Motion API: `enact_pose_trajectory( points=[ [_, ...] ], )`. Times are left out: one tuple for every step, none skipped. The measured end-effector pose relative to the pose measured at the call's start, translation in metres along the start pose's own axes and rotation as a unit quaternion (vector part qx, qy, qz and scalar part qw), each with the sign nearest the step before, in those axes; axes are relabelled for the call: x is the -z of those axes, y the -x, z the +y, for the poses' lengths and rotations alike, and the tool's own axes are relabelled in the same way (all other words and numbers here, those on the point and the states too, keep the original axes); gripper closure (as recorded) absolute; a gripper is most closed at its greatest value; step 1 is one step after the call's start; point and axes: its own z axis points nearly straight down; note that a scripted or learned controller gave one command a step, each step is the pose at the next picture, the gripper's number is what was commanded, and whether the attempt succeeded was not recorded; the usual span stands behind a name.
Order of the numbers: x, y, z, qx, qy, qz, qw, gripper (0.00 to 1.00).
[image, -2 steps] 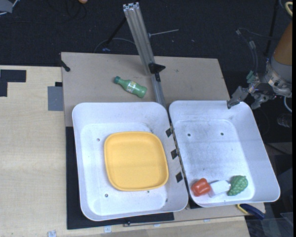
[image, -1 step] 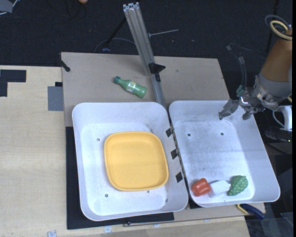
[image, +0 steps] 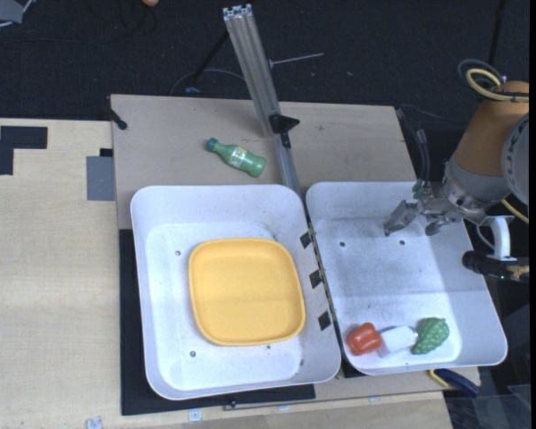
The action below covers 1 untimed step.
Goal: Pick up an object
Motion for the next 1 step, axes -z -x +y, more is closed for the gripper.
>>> enact_pose_trajectory(
  points=[
    [0.0131,0.0005,0.0013,0.0,0.002,-0.001,1.0,1.0]
  ],
)
